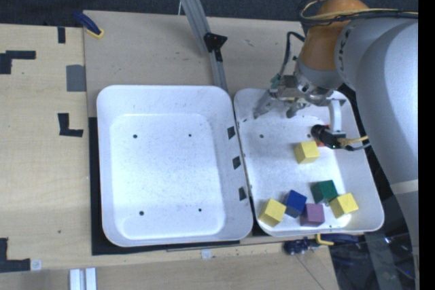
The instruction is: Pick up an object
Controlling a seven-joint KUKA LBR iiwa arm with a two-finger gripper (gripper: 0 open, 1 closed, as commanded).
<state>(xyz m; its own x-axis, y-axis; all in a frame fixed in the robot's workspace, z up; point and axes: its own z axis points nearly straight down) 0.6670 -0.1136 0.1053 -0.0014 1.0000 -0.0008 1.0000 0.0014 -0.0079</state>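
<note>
Nearby, yellow cube [306,151] (small, tilted), right bin [272,146]

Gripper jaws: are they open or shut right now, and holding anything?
Open. The gripper hovers over the back of the right bin, its jaws spread apart with white floor showing between them. The nearest yellow cube lies apart, untouched.

white bins: two, left bin [109,105] and right bin [272,146]
yellow cubes: three [306,151] [273,211] [344,204]
blue cubes: one [296,202]
green cubes: one [324,190]
purple cubes: one [313,214]
</note>
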